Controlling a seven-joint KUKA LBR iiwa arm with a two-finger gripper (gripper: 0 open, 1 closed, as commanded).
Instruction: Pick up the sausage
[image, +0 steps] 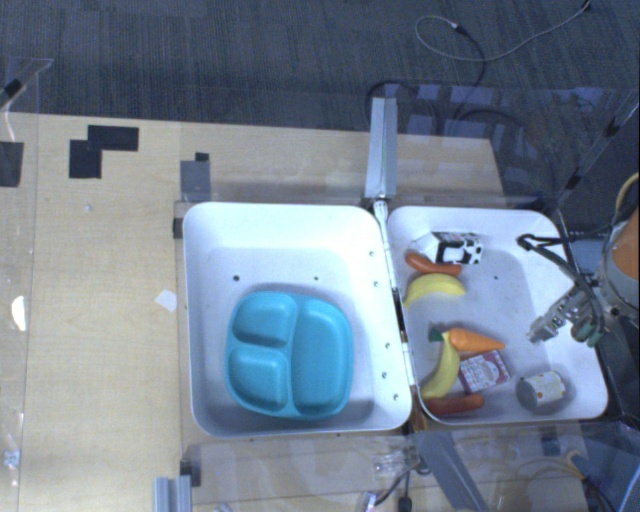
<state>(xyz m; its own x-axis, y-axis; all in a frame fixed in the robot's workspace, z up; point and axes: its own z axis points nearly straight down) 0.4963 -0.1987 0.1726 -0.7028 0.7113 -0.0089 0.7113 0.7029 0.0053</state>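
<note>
- Sausage (455, 404) lies at the right bin's (500, 415) six-o'clock edge, touching a banana (441, 370); likely light, stiff, slick, best pinched mid-length.
- Can (541, 389) sits at four o'clock.
- Gripper (556, 322) hangs at three o'clock; finger state unclear.

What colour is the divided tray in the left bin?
Light blue, turquoise-like; the divided tray shows plainly in the camera view.
</note>
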